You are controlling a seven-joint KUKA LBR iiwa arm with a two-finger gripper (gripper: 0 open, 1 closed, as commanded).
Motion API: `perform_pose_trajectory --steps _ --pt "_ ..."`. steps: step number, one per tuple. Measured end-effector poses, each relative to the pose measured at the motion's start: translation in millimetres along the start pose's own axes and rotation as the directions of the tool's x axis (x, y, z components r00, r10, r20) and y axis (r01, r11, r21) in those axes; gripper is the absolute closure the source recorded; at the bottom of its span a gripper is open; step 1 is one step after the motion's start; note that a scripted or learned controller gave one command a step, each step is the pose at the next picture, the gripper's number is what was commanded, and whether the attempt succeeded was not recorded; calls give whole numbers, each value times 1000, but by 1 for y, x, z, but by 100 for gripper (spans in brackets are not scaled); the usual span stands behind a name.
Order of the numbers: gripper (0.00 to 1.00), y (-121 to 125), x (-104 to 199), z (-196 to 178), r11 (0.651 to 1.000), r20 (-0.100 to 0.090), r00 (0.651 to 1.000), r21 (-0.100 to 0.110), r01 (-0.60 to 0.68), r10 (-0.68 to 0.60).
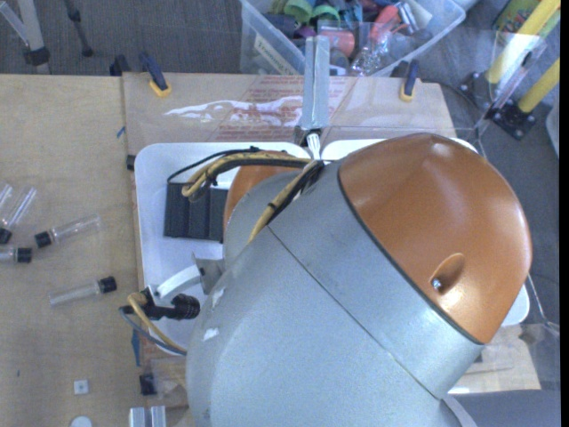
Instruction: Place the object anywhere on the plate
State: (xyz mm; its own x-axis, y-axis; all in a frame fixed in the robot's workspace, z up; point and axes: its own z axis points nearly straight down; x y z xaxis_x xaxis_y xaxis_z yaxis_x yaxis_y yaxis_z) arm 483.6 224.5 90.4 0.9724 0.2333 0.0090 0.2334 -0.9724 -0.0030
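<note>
Arm (356,310): grey casing with a large orange dome (427,221), very close to the lens. It fills the lower right and middle of the camera view and covers most of both bins.

Bench (62,149): pale wood, open on the left. A plywood board (222,105) lies across the back, under the bins.

Left bin (144,203): white. Its left rim and rounded far corner are visible past the arm.

Clear tub (356,16): beyond the bench at top, heaped with coloured toys.

Metal post (316,78): upright at the back edge, between the bins.

Hand (194,212): a black block at the arm's far end, low over the left bin near its left wall. Whether it is wide, narrow or holding anything cannot be told from this angle.

Cables (222,163): yellow and black, looping from the arm to the hand.

Object and plate: the arm hides the bin floors, so their positions cannot be told.

Small items: clear tubes with black caps (76,229) are scattered on the bench left of the bin. A blue clamp (156,80) is on the board's back edge.
</note>
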Motion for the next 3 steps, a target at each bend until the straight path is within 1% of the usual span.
perform_pose_trajectory --steps 1,2,3 --pt "100 22 90 -162 1000 8 1000 -4 28 -28" --pt "100 8 34 -60 991 16 991 -1 135 -135" --pt "100 0 5 -155 940 15 940 2 342 -342"
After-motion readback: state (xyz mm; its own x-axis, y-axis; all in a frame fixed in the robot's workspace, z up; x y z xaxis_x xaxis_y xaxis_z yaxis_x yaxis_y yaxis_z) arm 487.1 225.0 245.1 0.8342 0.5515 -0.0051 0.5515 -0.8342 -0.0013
